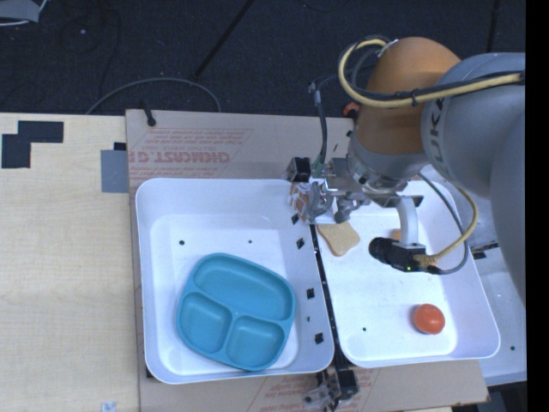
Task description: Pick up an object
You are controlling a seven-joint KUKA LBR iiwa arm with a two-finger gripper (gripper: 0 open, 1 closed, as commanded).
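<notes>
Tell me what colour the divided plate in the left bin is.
Light blue. The divided plate shows plainly in the camera view, lying in the left bin.

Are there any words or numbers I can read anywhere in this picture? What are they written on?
Red print on the cardboard sheet behind the bins: upside down and too blurred to read for sure.
More red print on the cardboard's front edge: too blurred to read.
Nothing else has words or numbers.

Dark carpeted floor (171, 33) across top of frame, black cables (154, 84) trailing over it. Pale wood worktop (60, 256) at left, cardboard sheet (223, 148) at centre.
</notes>
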